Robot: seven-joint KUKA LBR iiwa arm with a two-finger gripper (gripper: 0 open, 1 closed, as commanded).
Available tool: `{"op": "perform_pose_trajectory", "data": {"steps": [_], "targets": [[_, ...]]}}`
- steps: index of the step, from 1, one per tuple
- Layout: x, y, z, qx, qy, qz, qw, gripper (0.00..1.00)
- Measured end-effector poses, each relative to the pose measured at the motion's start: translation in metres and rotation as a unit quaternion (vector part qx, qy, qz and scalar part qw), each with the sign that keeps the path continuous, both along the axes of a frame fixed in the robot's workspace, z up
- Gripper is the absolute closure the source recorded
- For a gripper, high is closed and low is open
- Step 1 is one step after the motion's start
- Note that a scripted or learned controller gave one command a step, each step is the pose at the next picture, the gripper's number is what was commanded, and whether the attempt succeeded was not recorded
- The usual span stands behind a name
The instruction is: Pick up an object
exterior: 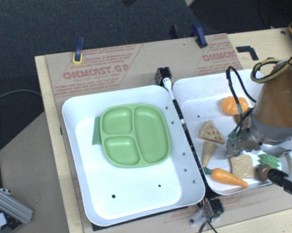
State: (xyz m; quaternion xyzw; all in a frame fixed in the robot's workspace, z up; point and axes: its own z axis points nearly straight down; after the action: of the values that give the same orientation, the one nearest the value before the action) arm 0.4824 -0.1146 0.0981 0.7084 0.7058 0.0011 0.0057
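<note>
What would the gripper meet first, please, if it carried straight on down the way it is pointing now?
Most likely the tan bread slice in the right bin, which lies just below the gripper. The ice-cream cone lies to its left. Depth is hard to judge from this slanted view.

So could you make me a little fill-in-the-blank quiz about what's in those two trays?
1. The green divided plate lies in the ____ bin.
2. The plate has ____ compartments.
3. The toy carrot lies in the ____ bin.
4. The arm's hand is over the ____ bin.

Missing words: left; three; right; right
</note>
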Motion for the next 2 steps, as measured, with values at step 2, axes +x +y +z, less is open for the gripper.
{"op": "perform_pose_trajectory", "data": {"steps": [2], "targets": [[0.013,0.002,0.090,0.0021,0.002,0.002,1.0000,1.00]]}}
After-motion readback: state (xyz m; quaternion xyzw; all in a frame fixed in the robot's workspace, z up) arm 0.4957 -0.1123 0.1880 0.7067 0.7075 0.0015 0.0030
